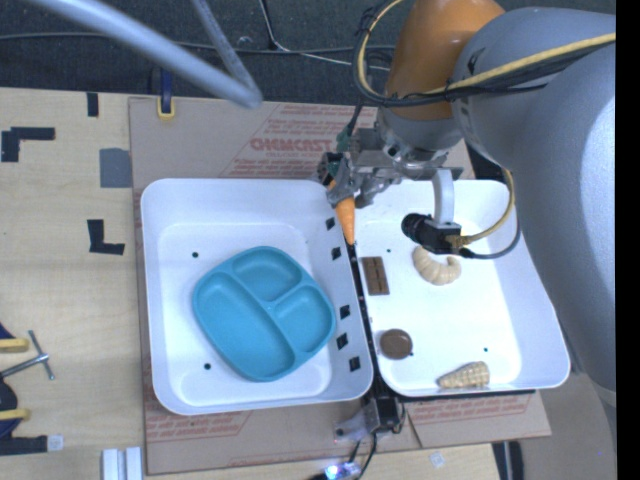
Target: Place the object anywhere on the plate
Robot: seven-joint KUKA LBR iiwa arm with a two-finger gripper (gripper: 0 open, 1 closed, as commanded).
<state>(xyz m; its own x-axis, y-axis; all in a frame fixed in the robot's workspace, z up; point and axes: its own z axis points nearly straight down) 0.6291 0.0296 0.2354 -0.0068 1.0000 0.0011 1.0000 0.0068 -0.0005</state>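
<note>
A small orange carrot (347, 222) hangs point-down from my gripper (345, 200), whose fingers are shut on its top end. It sits over the divide between the two bins, near their back edge. The blue plate (262, 311), with three compartments, lies in the left bin (165, 218), below and to the left of the carrot. Nothing rests on the plate.
The right bin (520, 298) holds a cream curled pastry (437, 265), a brown flat block (375, 276), a brown round piece (396, 344) and a beige ridged piece (464, 375). The arm's grey body and orange band (440, 28) loom over the right bin's back.
</note>
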